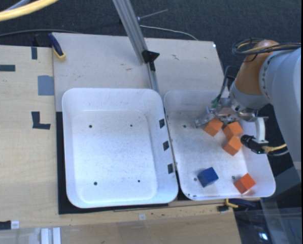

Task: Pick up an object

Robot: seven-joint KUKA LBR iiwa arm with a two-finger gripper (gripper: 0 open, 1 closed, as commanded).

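Note:
My gripper (213,118) hangs low over the upper part of the right bin (192,187), at the end of the grey arm with its orange band (250,75). An orange block (211,128) lies right beneath its tip, touching or nearly touching it. Two more orange blocks sit close by, one (233,129) just to the right and one (232,146) below that. A blue block (208,177) and another orange block (245,183) rest near the bin's front edge. The gripper's body hides how it meets the nearest block.
The left bin (70,136) stands beside the right one, their rims meeting at the middle (165,136). A slanted metal pole (133,27) comes down behind the bins. A black cable (255,145) loops off the wrist over the right bin's right rim.

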